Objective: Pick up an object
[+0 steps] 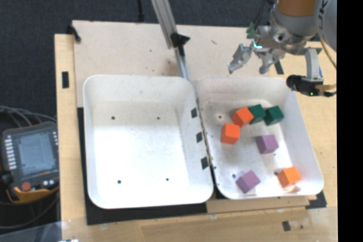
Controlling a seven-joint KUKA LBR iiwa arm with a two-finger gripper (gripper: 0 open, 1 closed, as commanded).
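Observation:
The right bin (pixel 307 132) holds several small cubes. Two orange cubes (pixel 244 115) (pixel 230 134) lie near its middle, and a third orange cube (pixel 290 176) sits by the near right corner. Two dark green cubes (pixel 258 112) (pixel 274 115) lie beside the upper orange one. A purple cube (pixel 266 143) rests right of centre, and another purple cube (pixel 248 181) lies at the near edge. My gripper (pixel 253 62) hangs open above the bin's far rim, higher than the cubes, with nothing between its fingers (pixel 239 58).
The left bin (pixel 86 100) adjoins the right one. A slanted aluminium post (pixel 161 5) rises from the gap between the bins at the back. A teach pendant (pixel 31 157) lies off the bench at far left.

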